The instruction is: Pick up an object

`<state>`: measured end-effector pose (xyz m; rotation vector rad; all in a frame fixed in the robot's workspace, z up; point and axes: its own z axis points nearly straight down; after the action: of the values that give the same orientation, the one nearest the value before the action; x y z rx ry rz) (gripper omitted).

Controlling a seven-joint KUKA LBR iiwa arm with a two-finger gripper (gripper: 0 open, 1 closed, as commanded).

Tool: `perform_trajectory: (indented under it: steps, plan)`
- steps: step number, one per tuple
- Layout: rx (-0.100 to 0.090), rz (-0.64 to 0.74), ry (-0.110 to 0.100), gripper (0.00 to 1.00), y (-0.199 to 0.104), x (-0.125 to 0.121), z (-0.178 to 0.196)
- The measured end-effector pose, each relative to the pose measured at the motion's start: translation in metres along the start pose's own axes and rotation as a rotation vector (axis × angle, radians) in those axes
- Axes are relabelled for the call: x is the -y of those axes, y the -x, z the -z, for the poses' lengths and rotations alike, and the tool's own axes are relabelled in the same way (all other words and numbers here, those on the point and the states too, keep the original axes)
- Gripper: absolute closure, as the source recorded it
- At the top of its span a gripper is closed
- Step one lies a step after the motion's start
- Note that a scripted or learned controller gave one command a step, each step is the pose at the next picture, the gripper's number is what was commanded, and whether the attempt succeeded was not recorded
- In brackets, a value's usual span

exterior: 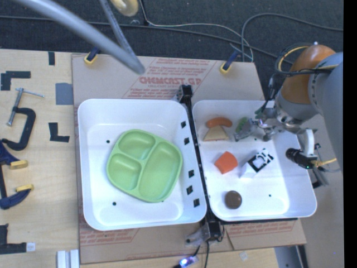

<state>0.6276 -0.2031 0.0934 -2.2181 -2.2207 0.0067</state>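
A black C-clamp (21,128) lies on the bench (50,166), probably loose.

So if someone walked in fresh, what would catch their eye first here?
Probably the lime green divided plate, lying alone in the left bin. Next, the orange block in the middle of the right bin, with a brown ball nearer the front, and the arm's hand low over that bin's far side.

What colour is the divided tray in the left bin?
Light green tray, clear in the camera view.
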Motion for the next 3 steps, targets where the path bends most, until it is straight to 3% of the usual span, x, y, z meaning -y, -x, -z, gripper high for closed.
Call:
perform_trajectory:
  steps: [1,2,3]
  plan:
    - [0.002,0.001,0.005,0.00,-0.001,-0.001,-0.008]
    - [0.004,0.002,0.008,1.00,0.000,-0.001,0.003]
    - [-0.001,0.000,0.008,1.00,-0.002,-0.003,0.066]
